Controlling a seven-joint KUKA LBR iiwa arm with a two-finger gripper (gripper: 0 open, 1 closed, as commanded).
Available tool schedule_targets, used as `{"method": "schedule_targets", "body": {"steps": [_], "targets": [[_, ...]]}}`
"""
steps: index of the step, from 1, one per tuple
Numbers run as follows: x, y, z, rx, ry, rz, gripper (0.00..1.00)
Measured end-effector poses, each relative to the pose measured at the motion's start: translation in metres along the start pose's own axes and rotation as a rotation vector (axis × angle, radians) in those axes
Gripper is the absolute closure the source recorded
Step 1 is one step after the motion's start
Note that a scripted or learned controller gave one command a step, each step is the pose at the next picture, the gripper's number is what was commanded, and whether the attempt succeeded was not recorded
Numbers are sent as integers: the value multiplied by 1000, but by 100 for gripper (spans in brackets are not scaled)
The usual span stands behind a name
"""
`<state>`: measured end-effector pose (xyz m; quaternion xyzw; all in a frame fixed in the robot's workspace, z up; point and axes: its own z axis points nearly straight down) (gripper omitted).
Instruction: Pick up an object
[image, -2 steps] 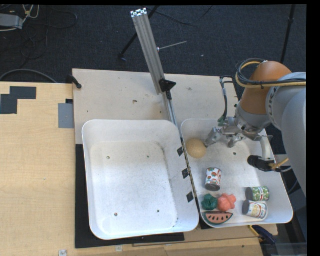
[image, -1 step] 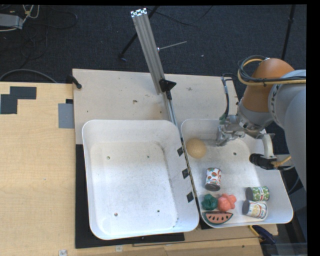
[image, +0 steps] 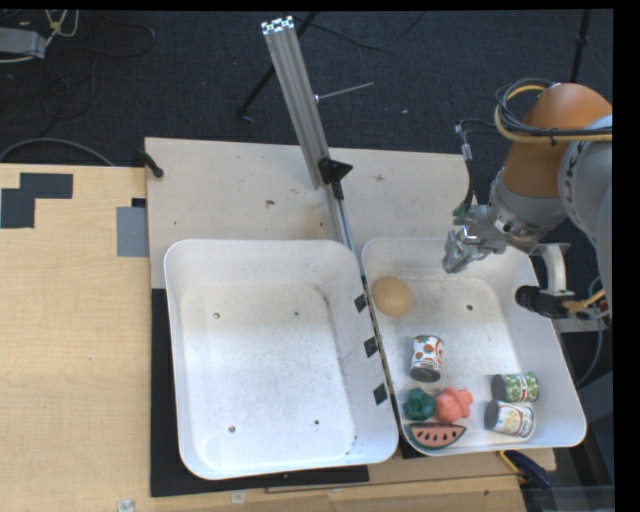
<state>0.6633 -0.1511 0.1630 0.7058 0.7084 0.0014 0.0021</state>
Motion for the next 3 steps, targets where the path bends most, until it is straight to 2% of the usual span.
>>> {"method": "schedule_targets", "body": {"steps": [1, 2, 3], "targets": [[-2, 5, -44, 1, 0, 1, 100], [-3, 6, -69, 3, 0, -1, 100], [48, -7, -58, 9, 3, -1, 100]]}}
